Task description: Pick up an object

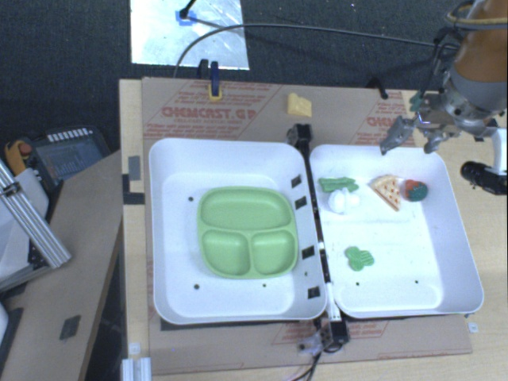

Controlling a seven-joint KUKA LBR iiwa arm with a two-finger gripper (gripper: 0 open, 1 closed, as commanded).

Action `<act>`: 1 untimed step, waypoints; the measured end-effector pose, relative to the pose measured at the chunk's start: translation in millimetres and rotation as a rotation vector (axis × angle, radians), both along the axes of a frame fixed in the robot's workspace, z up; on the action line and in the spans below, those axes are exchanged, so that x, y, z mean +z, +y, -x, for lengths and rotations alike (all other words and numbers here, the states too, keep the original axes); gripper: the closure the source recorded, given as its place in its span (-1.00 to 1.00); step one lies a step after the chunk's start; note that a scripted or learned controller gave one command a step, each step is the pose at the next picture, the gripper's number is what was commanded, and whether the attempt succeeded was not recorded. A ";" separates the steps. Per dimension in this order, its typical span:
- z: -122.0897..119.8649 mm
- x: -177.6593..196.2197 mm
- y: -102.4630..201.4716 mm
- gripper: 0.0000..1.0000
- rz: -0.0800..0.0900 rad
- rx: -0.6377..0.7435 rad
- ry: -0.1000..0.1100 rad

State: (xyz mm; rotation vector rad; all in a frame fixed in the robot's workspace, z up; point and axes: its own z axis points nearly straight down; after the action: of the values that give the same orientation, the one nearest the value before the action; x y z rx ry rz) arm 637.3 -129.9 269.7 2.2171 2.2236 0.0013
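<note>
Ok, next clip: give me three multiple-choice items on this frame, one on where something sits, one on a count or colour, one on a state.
1. Where does the green divided plate sit?
A. in the left bin
B. in the right bin
C. on the bench outside the bins

2. How many compartments does that plate have?
A. two
B. three
C. five

3. What state is the gripper in?
A. gripping the pizza slice
B. pressed onto the plate
C. above the right bin's far edge, with nothing between its fingers

Answers:
1 A, the plate lies in the middle of the left bin.
2 B, one wide section and two smaller ones show.
3 C, the pizza slice lies on the floor of the right bin, apart from the gripper.
</note>
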 end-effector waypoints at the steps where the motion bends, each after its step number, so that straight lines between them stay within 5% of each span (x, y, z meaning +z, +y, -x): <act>1: 8.2 -46.1 2.7 -1.00 0.000 -0.002 0.002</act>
State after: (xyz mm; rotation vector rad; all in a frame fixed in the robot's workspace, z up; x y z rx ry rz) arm 629.1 -127.2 223.6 2.2200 2.2229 -0.0007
